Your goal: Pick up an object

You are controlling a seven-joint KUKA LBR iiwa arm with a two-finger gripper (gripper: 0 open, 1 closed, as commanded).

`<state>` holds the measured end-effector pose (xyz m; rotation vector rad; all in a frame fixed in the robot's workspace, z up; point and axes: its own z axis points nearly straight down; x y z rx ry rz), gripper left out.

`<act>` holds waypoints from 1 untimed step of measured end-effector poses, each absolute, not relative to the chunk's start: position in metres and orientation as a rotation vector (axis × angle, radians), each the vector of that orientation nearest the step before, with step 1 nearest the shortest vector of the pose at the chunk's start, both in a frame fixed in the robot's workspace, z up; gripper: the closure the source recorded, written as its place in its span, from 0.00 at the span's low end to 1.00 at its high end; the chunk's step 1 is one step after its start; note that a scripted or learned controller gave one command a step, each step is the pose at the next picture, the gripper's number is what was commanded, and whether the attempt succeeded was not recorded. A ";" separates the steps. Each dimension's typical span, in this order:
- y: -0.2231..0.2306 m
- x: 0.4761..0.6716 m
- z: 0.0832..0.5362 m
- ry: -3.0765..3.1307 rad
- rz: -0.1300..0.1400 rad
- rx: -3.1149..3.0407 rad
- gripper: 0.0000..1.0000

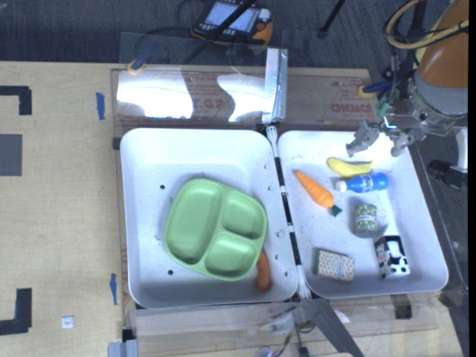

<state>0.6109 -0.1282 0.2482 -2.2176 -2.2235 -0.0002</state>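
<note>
From above, the gripper (381,141) is hanging over the right bin's (428,199) far edge, jaws spread and holding nothing. A banana (348,166) is lying just below it, touching a blue bottle (366,183). I'd say it should be descending squarely astride the banana, avoiding the bottle.
</note>
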 end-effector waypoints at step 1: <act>-0.082 0.583 0.330 -2.312 -0.002 -2.130 0.00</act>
